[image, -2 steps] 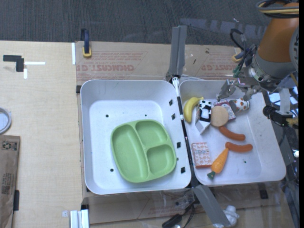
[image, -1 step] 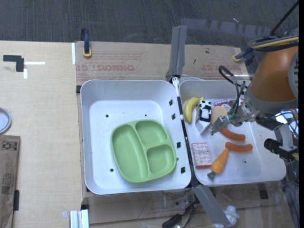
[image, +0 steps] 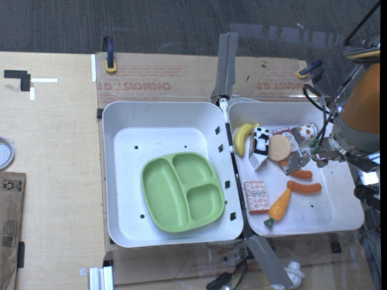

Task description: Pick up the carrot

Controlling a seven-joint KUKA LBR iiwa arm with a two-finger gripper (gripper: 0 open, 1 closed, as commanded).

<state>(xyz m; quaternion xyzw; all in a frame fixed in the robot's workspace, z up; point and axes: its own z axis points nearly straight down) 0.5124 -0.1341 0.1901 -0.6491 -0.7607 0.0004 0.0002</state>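
Note:
The carrot (image: 280, 205) lies in the right bin (image: 338, 217), near its front edge. It is orange, and its green stem end points to the front left. My gripper (image: 298, 161) hangs over the middle of that bin, behind the carrot and slightly to its right. It is apart from the carrot, close to a round tan bun (image: 279, 148) and two orange-red sausages (image: 304, 187). Nothing of the carrot is between the jaws.
The right bin also holds a banana (image: 242, 137), a black-and-white carton (image: 260, 141), a can (image: 304, 131) and a pink box (image: 256, 196) just left of the carrot. A green divided plate (image: 181, 191) sits in the left bin (image: 121, 162).

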